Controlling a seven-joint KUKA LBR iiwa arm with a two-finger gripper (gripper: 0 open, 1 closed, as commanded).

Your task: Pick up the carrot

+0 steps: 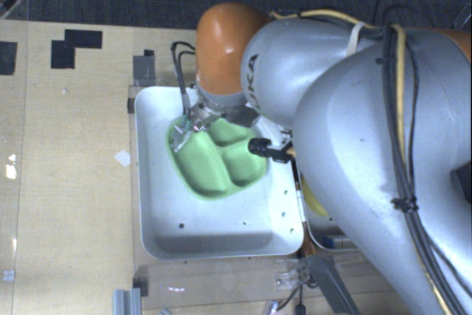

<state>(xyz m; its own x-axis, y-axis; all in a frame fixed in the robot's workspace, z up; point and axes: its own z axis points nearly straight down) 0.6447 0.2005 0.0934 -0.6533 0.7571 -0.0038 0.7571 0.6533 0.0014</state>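
Observation:
My gripper [189, 132] hangs low over the upper left edge of a green divided plate [214, 167], which lies in the left white bin [193, 236]. The gripper's tip is at or just above the plate's rim. The orange band [225, 40] and the grey wrist above it cover the bin's far right corner and part of the plate. A black cable runs down the left side of the wrist to the gripper.
The bulky grey arm [354, 107] covers almost all of the right bin [323, 238]; a strip of something yellow [313, 203] shows at its left edge. Black markers lie on the wooden bench [66, 158] at the far left.

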